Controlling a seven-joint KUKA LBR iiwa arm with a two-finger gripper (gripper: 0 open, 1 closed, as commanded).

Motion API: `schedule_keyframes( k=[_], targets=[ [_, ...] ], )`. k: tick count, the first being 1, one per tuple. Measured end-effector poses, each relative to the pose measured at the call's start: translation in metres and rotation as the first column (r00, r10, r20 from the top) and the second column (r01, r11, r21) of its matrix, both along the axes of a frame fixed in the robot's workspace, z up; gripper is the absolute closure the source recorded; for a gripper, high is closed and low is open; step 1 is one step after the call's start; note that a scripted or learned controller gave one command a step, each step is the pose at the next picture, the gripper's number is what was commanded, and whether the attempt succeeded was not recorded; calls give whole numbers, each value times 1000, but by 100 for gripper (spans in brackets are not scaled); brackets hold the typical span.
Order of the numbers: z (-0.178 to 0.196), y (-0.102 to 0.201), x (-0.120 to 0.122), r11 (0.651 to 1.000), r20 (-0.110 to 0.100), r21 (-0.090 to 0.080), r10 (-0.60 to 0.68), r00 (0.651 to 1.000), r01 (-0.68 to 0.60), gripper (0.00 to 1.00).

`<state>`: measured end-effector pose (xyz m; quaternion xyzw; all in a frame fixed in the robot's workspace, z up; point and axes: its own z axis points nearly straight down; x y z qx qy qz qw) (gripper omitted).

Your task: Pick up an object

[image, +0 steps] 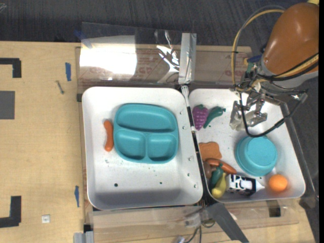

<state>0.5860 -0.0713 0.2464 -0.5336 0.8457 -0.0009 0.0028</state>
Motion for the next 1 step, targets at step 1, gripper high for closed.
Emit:
schedule_keyframes(
  k=[1],
  targets=[
    [-12,23,82,984,4,2,176,984,-176,100]
  ],
)
